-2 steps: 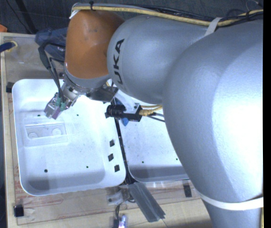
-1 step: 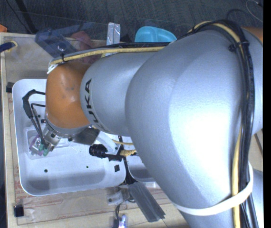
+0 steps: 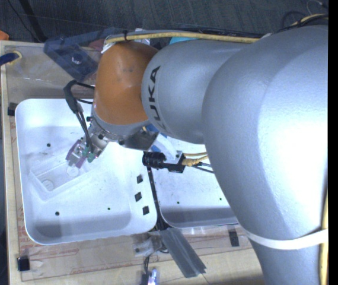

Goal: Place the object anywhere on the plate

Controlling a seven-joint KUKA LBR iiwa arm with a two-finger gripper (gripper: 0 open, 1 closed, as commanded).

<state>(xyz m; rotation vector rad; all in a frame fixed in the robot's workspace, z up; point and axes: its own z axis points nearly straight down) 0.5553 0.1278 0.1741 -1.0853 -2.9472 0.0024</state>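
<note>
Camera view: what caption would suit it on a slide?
Grey arm reaching its gripper into the left bin.

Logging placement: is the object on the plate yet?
Cannot tell: the gripper hangs over the left bin, but the plate's outline is too faint.

White bins, grey-orange arm

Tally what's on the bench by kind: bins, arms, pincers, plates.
Bins: 2 (left bin, right bin)
Arm: 1
Pincer: 1
Plate: 1, clear, faint in the left bin
Total: 5
</note>
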